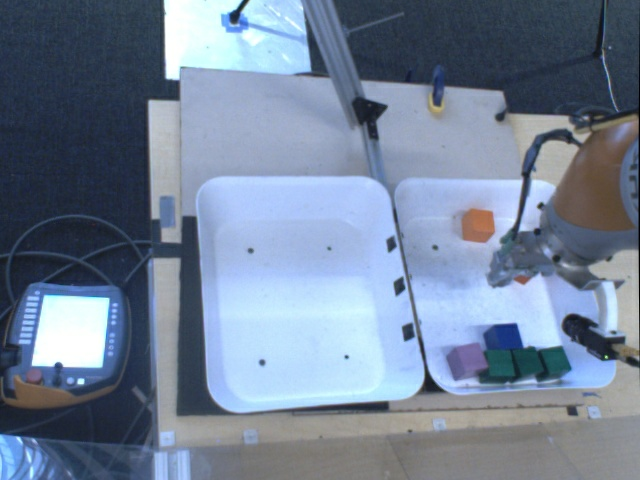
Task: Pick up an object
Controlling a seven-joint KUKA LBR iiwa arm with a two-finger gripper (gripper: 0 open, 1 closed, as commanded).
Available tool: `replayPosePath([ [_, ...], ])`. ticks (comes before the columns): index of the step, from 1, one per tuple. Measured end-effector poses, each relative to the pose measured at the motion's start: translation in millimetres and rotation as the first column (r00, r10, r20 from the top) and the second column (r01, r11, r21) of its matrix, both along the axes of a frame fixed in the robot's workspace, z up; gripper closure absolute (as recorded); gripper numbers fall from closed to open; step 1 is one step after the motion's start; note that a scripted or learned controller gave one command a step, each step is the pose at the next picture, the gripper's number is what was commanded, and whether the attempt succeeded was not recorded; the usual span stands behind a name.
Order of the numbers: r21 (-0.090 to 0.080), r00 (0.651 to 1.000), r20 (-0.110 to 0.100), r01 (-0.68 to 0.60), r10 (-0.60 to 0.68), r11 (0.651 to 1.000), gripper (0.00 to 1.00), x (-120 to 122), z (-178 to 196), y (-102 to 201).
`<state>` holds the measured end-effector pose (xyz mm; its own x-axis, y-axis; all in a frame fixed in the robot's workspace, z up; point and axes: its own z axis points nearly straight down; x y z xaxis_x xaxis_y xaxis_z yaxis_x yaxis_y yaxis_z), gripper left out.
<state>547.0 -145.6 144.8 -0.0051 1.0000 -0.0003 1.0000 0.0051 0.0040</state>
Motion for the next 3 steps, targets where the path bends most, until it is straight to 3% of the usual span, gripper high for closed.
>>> replayPosePath([
  [2,-0.002,1.0,0.006,0.0,0.0,1.0,1.0,1.3,128.8,2.3],
  [3,-0.001,1.0,0.001,0.0,0.0,1.0,1.0,2.5,142.7,2.2],
])
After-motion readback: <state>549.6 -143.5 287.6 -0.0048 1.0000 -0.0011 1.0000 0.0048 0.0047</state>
